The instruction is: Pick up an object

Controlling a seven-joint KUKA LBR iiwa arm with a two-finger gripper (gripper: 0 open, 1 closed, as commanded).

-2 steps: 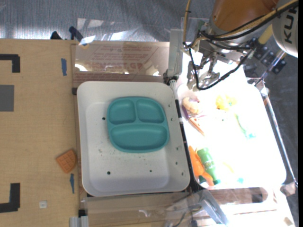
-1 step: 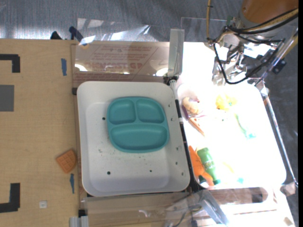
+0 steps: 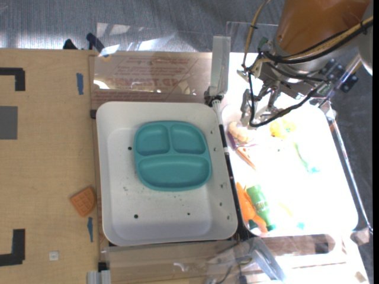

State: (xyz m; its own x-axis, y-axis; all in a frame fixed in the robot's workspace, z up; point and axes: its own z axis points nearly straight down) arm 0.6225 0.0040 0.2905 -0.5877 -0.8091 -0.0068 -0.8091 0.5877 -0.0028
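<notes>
Two bins: sitting side by side on the bench.
Left bin (image 3: 112,218): holding a teal divided plate (image 3: 172,155).
Right bin (image 3: 337,218): glaring white under strong light.
Gripper (image 3: 260,108): hanging over the right bin's far left corner; grip impossible to judge.
Objects: green bottle (image 3: 259,203) and orange carrot (image 3: 247,212) lying along the left wall; pinkish item (image 3: 238,133) just below the gripper; yellow piece (image 3: 278,129) nearby.
</notes>
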